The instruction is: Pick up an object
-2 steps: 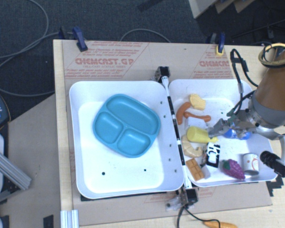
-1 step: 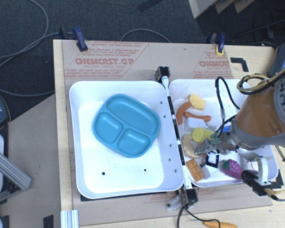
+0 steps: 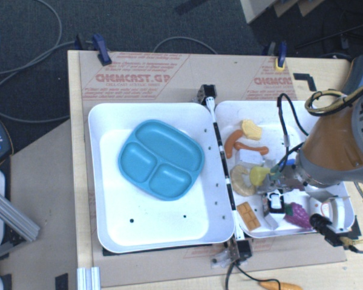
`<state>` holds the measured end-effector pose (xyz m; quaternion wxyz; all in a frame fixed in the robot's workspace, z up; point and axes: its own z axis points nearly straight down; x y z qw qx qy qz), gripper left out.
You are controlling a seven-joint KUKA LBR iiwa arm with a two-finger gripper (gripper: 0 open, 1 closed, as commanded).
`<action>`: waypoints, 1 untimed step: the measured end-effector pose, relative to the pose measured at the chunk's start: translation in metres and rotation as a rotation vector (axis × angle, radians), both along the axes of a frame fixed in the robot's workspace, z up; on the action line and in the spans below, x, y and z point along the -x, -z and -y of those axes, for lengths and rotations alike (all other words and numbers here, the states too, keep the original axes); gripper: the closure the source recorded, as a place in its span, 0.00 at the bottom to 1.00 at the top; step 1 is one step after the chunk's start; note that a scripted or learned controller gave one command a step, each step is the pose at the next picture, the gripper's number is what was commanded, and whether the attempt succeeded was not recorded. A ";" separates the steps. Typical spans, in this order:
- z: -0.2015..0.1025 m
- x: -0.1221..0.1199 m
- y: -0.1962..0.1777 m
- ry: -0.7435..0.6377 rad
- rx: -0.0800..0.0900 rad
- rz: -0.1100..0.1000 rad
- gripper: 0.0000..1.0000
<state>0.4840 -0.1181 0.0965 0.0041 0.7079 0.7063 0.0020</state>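
Dark carpet with loose grey cables surrounds a pale bench (image 3: 78,180) topped by a cardboard sheet (image 3: 139,77) printed in red, clamped at the back by two blue clips. On it sit two shallow white bins side by side. The right bin (image 3: 230,110) holds the small objects: a yellowish lump (image 3: 259,174) lies near its middle on top of a round tan piece (image 3: 242,180), just beside the gripper (image 3: 274,202), which hangs low over the front half of this bin with its dark tip and a red spot visible. Whether its fingers are open or closed cannot be told from this slant, and nothing can be seen between them. A purple piece (image 3: 297,214) lies just right of the gripper near the front wall, and an orange waffle-like block (image 3: 248,215) rests at the front left corner. Farther back are a curved orange sausage shape (image 3: 232,141), a second orange strip (image 3: 252,148) touching it, and a pale yellow chunk (image 3: 251,129) behind them. The grey arm (image 3: 333,156) with its orange band comes in from the right, trailing black cable. The left bin (image 3: 100,162) carries a blue divided plate (image 3: 161,159), with three compartments, lying toward its back half.
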 end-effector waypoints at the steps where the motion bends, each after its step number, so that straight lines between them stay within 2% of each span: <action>1: -0.084 -0.015 -0.093 -0.013 -0.005 0.001 1.00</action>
